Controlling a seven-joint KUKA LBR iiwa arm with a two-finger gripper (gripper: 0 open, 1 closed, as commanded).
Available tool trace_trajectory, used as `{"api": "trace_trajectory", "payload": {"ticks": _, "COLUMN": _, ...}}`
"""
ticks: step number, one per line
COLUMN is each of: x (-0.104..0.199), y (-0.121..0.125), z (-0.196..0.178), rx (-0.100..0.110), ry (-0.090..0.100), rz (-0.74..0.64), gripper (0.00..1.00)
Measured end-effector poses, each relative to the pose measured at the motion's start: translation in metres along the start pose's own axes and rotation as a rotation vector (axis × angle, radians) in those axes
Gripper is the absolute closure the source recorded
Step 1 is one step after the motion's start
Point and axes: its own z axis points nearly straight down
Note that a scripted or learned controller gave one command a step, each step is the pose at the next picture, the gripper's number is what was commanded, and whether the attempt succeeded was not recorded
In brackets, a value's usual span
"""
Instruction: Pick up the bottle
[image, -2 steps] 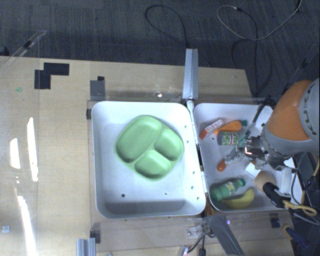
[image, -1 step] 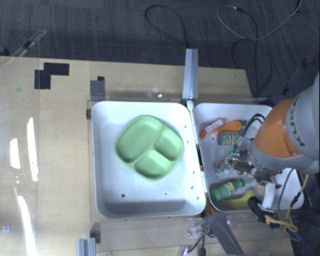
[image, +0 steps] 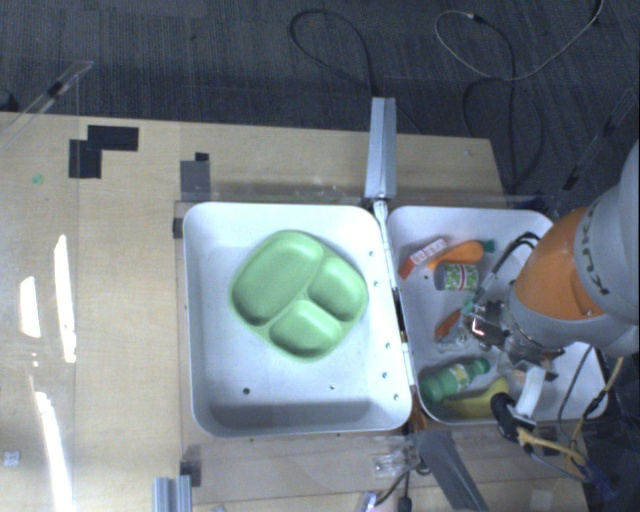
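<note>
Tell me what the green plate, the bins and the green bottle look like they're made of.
Green plate: likely moulded plastic, with a smooth, soft sheen and rounded compartments. Left bin and right bin: white, matte, probably plastic or painted metal; small dots along the rims could be rivets. Green bottle: seemingly glossy plastic, with a highlight and a printed label.

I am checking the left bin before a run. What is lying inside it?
Inside the left bin lies a green divided plate with three compartments, tilted diagonally. The bin floor beneath the plate is covered.
</note>
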Motion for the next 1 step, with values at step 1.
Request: {"api": "trace_trajectory", "payload": {"ticks": 1, "x": 0.0019, "y": 0.0027, "z": -0.0118, "rx": -0.009, "ry": 0.001, "rz": -0.008, "gripper": 1.0}}
